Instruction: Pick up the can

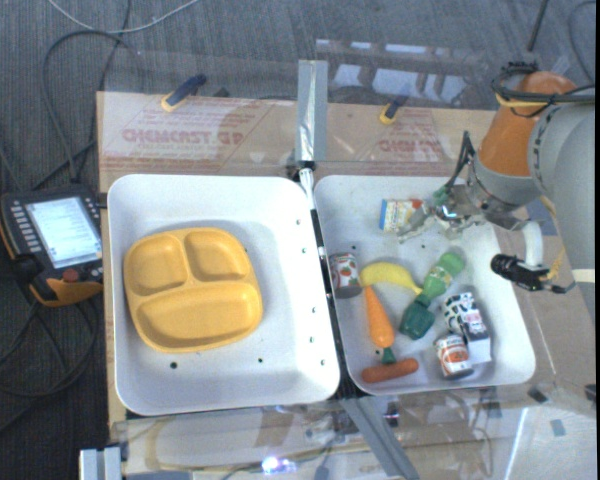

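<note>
A: Where's the can point(344, 273)?

B: Against the right bin's point(515, 363) left wall, beside the banana point(391, 275), lying roughly upright.

A: And the gripper point(435, 218)?

B: Near the bin's back by the small carton point(401, 213); grip state unclear. The can lies toward eight o'clock from it.
</note>
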### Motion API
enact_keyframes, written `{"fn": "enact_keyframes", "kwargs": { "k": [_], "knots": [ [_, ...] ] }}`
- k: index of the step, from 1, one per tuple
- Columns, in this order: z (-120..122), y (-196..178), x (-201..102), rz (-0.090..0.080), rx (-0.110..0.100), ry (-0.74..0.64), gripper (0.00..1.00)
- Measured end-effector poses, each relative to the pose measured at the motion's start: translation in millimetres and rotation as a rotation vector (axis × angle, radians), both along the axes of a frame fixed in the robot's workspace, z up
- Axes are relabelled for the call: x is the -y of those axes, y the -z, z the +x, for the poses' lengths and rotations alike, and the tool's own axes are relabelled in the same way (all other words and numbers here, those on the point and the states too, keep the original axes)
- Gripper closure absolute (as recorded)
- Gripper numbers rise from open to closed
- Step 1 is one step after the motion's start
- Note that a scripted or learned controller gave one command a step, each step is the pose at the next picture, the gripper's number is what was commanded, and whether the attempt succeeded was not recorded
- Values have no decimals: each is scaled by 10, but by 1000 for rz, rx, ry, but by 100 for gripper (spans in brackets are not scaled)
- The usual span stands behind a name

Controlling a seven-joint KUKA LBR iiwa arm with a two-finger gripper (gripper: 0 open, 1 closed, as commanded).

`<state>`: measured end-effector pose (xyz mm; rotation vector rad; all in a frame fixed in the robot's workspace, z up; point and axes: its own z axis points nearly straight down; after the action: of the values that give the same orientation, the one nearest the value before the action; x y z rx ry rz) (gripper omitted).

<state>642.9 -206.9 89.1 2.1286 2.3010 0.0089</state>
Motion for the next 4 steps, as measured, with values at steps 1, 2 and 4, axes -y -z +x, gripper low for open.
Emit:
{"fn": "enact_keyframes", "kwargs": {
  "k": [1, 2, 4],
  "knots": [
    [278, 7, -503, -3, -4, -38, 0],
    [281, 1, -1085, -1, -1, 129, 0],
    [-223, -2, -674, -3, 1, 172, 0]
  ]
}}
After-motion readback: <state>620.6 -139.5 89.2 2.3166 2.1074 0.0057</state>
